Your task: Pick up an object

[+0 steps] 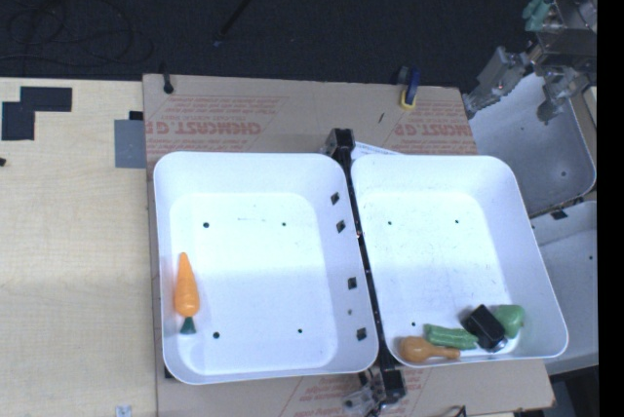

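Note:
An orange toy carrot (185,286) with a green top lies along the left wall of the left bin (249,173). Several objects are clustered in the near right corner of the right bin (429,173). These are a long green piece (450,337), a black block (485,326), a rounded green piece (510,316) and a tan pear-shaped piece (426,350). My gripper (499,79) hangs at the upper right, beyond the far right corner of the right bin and well away from every object. Nothing is seen in it.
The bins sit on a cardboard sheet (292,118) with a black divider strip (353,249) between them. A blue and yellow clip (409,86) stands at the cardboard's far edge. A grey metal plate (551,142) lies right of the bins, and a wooden bench top (68,249) lies to their left.

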You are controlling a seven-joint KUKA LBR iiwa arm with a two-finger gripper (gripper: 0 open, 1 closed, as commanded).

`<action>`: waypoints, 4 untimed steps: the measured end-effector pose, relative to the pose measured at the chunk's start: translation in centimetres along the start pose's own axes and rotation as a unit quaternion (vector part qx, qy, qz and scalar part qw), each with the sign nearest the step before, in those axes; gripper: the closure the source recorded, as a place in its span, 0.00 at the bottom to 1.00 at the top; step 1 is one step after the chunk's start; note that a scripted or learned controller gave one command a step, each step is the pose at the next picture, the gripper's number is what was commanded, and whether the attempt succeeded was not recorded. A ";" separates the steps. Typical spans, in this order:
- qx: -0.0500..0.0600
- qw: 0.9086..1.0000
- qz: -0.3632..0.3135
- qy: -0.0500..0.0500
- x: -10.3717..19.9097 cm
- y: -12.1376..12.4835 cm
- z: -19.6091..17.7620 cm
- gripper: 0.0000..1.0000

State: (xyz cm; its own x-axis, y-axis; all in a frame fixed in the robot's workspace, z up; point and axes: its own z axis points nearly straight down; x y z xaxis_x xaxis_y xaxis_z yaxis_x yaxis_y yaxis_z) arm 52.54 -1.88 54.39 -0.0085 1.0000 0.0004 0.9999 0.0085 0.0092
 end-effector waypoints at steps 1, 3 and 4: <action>0.006 1.000 0.001 0.000 5.8 8.8 1.0 0.00; 0.007 1.000 0.007 -0.001 -2.9 2.2 0.6 0.00; 0.008 1.000 0.005 -0.001 -3.8 2.3 4.5 0.00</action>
State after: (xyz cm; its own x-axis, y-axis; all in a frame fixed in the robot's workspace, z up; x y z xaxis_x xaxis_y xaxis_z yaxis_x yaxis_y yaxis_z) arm 54.88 -5.63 49.91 0.0020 1.0000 -0.0007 1.0000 -0.0020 -0.0074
